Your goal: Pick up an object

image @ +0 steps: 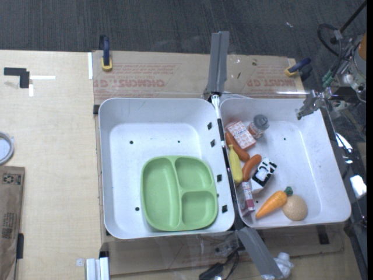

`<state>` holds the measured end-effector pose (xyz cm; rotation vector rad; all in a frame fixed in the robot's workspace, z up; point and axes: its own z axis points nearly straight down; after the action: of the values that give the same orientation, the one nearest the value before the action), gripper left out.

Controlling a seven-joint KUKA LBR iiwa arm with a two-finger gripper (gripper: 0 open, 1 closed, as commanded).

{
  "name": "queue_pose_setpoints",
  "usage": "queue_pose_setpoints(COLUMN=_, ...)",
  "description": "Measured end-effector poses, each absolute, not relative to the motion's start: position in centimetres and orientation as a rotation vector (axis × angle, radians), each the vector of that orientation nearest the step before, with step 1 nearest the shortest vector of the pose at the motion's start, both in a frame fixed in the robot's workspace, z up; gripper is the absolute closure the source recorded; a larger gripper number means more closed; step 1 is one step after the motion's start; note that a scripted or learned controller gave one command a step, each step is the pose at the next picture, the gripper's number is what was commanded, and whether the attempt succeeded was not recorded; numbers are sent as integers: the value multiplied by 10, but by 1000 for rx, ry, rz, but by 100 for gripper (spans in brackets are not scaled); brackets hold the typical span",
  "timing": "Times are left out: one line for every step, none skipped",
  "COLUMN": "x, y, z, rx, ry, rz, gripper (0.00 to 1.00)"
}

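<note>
Risking a missed grasp among toys crowding the right bin point(326, 156)'s left wall, carrot point(271, 203) touching egg point(295, 207); end effector point(312, 105) opening unreadable, hovering at upper right.

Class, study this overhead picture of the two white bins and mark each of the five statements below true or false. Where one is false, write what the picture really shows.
1. The green divided plate lies in the left bin. True.
2. The toy carrot lies in the left bin. False: it lies in the right bin, beside the beige egg.
3. The green divided plate has three compartments. True.
4. The yellow banana sits on the green divided plate. False: it lies in the right bin, along its left wall.
5. The small jar with a grey lid is in the right bin. True.
</note>
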<state>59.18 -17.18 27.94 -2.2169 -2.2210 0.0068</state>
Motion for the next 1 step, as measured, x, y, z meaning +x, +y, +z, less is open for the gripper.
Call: queue_pose_setpoints(x=573, y=-130, z=188, rx=-2073, ry=-2355, rz=6, gripper=0)
